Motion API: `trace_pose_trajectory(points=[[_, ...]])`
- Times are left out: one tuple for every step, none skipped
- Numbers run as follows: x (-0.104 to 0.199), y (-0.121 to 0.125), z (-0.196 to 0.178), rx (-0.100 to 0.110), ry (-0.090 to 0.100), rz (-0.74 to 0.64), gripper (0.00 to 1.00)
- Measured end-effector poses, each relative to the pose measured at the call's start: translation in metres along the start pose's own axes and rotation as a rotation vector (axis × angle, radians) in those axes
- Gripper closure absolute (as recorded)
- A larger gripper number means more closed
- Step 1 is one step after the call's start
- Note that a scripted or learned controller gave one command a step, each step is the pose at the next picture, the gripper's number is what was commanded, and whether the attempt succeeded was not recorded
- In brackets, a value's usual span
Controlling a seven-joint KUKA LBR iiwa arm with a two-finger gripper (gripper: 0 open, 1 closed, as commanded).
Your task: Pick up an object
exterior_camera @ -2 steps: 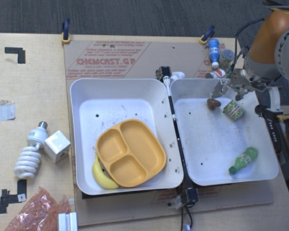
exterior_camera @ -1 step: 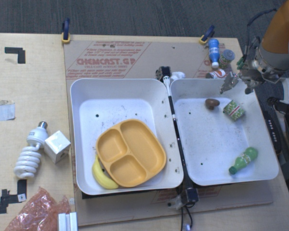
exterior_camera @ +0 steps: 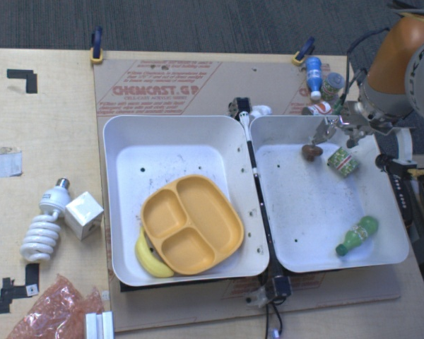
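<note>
Seen from above, 2 white bins sit side by side on the bench. The left bin point(exterior_camera: 120, 154) holds a yellow-orange divided tray point(exterior_camera: 191, 223) with 3 compartments, and a banana point(exterior_camera: 150, 258) pokes out from under the tray's near-left edge. The right bin point(exterior_camera: 297, 253) holds a small brown object point(exterior_camera: 311, 151) near its far wall, a green-and-white patterned can point(exterior_camera: 342, 162) just to the right of it, and a green bottle point(exterior_camera: 357, 236) lying on its side toward the near-right corner. The arm point(exterior_camera: 399, 58) reaches in from the right, and its gripper point(exterior_camera: 337, 129) hangs over the far edge of the right bin, close above the brown object and the can; whether it is released or clenched cannot be told from here, and nothing is visibly held. Behind the bins lies a blue-capped bottle point(exterior_camera: 314, 76). Left of the bins, on the bench, rest a spiral light bulb point(exterior_camera: 44, 221), a white cube point(exterior_camera: 84, 214) and a red mesh bag point(exterior_camera: 53, 309).
</note>
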State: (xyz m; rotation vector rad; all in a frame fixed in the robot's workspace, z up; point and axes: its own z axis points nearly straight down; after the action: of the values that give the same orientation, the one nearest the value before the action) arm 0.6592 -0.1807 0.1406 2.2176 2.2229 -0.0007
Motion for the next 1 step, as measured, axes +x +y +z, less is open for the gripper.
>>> trace_pose_trajectory(points=[[-0.0068, 0.0001, -0.0272, 0.000, 0.000, 0.002, 0.00]])
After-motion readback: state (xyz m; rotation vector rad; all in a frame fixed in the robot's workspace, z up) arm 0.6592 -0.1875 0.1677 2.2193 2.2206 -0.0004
